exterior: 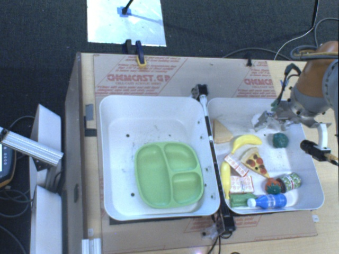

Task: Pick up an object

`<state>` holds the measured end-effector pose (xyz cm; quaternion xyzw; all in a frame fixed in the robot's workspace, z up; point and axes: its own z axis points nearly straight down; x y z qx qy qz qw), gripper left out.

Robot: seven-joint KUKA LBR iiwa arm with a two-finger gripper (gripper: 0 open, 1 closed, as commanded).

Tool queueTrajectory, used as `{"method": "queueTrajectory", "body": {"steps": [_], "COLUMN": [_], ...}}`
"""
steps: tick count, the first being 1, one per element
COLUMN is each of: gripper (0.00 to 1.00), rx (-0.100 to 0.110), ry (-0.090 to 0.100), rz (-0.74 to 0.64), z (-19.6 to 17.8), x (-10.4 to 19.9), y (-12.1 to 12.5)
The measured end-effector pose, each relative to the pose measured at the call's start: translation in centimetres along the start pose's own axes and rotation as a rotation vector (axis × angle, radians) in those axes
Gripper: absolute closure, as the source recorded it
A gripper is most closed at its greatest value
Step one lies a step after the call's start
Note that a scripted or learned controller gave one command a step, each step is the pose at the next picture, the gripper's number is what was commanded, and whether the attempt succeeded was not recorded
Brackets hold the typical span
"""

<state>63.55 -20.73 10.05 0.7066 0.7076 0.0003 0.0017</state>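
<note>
My gripper (275,121) hangs over the back of the right bin (317,197), open, with nothing between its fingers. Just in front of it and to the right lies a dark green ball (279,139). A yellow banana (246,141) and a pizza slice (255,162) lie nearer the bin's middle. A tan wedge (222,131) rests by the bin's left wall. Along the front sit a blue-capped bottle (267,201), a green can (290,181), a red fruit (273,185) and small printed boxes (241,184).
The left bin (114,136) holds a green divided plate (169,174). A second yellow piece (226,176) lies along the divider between the bins. A black-tipped part of the arm (315,150) juts over the right bin's right rim. Cables run at the back right.
</note>
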Motion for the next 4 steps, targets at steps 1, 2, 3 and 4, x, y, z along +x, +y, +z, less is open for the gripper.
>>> {"method": "queueTrajectory", "body": {"steps": [1,2,3,4], "gripper": [0.0,0.0,1.0,1.0], "rx": [-0.001,0.001,-0.003,-0.002], "ry": [0.0,0.0,0.0,0.002], "rz": [0.0,0.001,-0.001,-0.003], "z": [-4.8,0.3,-0.8,-9.1], "x": [0.0,0.0,0.0,7.8], "y": [-1.8,-3.7,-3.6,-3.0]}}
